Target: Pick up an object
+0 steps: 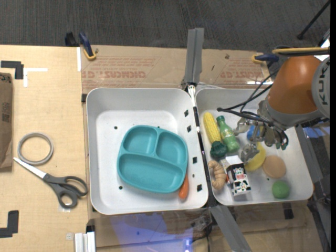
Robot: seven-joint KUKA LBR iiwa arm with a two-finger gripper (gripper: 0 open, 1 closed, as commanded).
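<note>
My gripper [253,143] hangs low over the middle of the right bin [302,156], under the arm's orange band. It is just above a yellow banana [256,161] and right of a green bottle [227,134]. Around it lie a corn cob [211,127], a dark green vegetable [218,150], a knobbly tan piece [216,172], a small black-and-white carton [239,181], a tan round fruit [274,168] and a green lime [281,189]. I see nothing lifted in the gripper.
The left bin [105,114] holds a teal divided plate [153,159] and an orange carrot [183,189] at the plate's lower right corner. Scissors [55,182] and a tape roll [35,147] lie on the cardboard to the left.
</note>
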